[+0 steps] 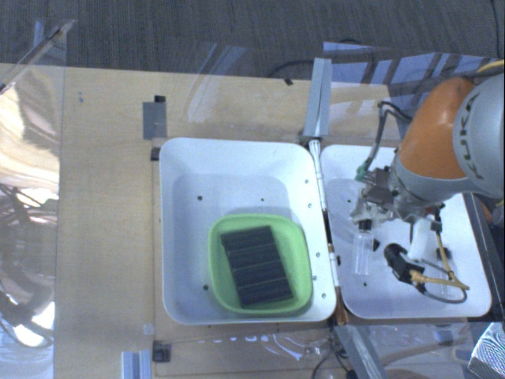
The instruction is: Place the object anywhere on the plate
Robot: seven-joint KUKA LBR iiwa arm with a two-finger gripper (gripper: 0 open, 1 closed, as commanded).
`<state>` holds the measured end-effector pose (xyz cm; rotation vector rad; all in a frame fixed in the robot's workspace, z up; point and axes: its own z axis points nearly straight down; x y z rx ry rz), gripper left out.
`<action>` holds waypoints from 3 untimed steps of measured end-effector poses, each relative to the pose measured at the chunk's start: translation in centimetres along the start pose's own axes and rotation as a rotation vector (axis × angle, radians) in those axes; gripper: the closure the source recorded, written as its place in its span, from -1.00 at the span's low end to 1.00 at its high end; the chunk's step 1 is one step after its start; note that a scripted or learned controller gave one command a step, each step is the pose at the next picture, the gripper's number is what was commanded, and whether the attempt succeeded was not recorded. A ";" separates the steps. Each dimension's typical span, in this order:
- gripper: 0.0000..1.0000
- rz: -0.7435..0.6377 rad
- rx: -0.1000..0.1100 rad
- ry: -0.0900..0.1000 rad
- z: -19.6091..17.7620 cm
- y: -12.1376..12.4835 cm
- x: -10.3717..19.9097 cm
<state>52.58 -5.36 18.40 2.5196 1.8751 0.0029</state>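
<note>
My tool (363, 235) over the right bin (355, 298), the dark slab on the plate

The dark ribbed slab (256, 267) lies flat on the green plate (218, 247) in the left bin (181, 204), well apart from my tool; I cannot tell how far my tool is open

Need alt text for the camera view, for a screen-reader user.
A dark ribbed rectangular block lies flat on a green plate in the left white bin. The grey-and-orange arm reaches in from the right, its pincer over the right white bin, apart from the plate.
</note>
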 end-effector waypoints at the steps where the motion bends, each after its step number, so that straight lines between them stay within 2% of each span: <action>1: 1.00 -0.070 0.000 0.001 0.0 -5.3 4.7; 2: 1.00 -0.177 0.000 0.000 -0.9 -7.0 10.0; 3: -1.00 -0.177 0.000 0.001 -0.9 -7.0 10.0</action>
